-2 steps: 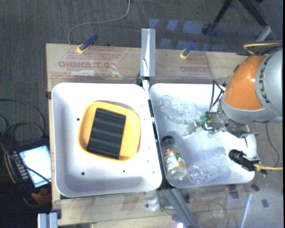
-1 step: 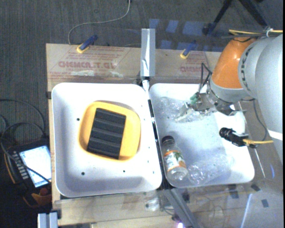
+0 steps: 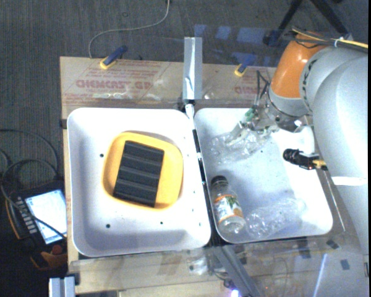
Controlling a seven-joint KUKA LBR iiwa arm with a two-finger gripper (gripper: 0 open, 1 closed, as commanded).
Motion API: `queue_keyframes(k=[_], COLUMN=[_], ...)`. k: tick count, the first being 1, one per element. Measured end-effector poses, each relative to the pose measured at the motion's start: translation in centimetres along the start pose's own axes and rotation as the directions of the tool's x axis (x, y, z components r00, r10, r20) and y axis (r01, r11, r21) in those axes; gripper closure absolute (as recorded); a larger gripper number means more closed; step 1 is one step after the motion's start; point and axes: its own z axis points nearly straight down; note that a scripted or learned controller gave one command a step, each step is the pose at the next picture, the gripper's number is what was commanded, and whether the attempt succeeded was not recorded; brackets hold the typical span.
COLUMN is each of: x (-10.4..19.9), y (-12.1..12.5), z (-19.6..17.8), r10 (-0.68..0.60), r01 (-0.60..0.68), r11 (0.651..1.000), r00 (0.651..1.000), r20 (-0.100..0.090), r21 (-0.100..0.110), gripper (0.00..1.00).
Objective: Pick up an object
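In the right bin (image 3: 309, 224), my gripper (image 3: 255, 124) is low over the far side. Directly below and left of it lies a crumpled clear plastic piece (image 3: 230, 145), close to or touching the gripper; I cannot tell which. Near the front left corner of the same bin is a small bottle (image 3: 226, 206) with a black cap and an orange label. A clear plastic bottle (image 3: 273, 218) lies on its side beside it to the right. The left bin (image 3: 86, 228) holds a yellow dish (image 3: 114, 150) with a black ribbed block (image 3: 139, 172) resting in it.
The grey arm with its orange band (image 3: 295, 67) fills the right side above the right bin. Between the two bins runs a narrow rim (image 3: 198, 166). Behind the bins, a brown board (image 3: 130, 82) carries two clamps.
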Motion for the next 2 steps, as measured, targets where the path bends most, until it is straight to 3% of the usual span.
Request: queue_keyframes(k=[1,2], x=[-1.01,-0.76], y=[-0.32,-0.39], z=[-1.50,-1.25], r10=[0.007,0.005], r01=[-0.007,-0.006], r11=[1.000,1.000], r00=[1.000,1.000], r20=[0.014,0.009], r21=[0.002,0.008], gripper=[1.00,0.00])
